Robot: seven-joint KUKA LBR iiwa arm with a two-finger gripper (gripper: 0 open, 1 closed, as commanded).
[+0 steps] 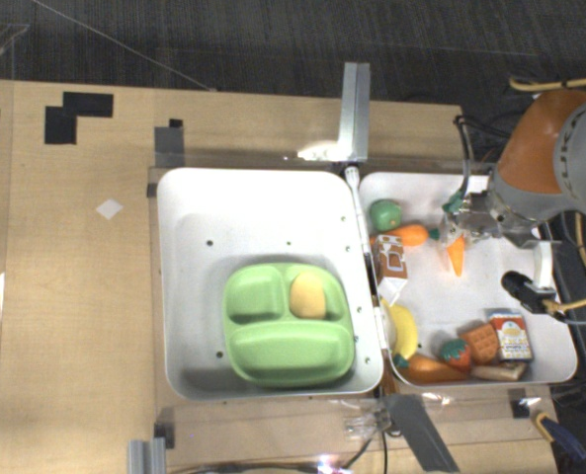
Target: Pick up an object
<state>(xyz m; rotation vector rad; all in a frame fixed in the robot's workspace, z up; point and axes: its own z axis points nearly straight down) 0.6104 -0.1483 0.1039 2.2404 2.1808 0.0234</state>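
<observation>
Gripper (pixel 458 233) sits over the right bin (pixel 559 363) with an orange carrot (pixel 457 256) pinched between its fingers, tip down; looks like a top grasp for a straight lift. Other toys crowd the bin's left and near edges; green tray (pixel 283 358) sits in left bin

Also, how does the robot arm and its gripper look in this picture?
The grey arm is thick and rounded, with a glossy orange band above the wrist. The small gripper is dark metal with teal touches. Black and pale cables run alongside it.
</observation>
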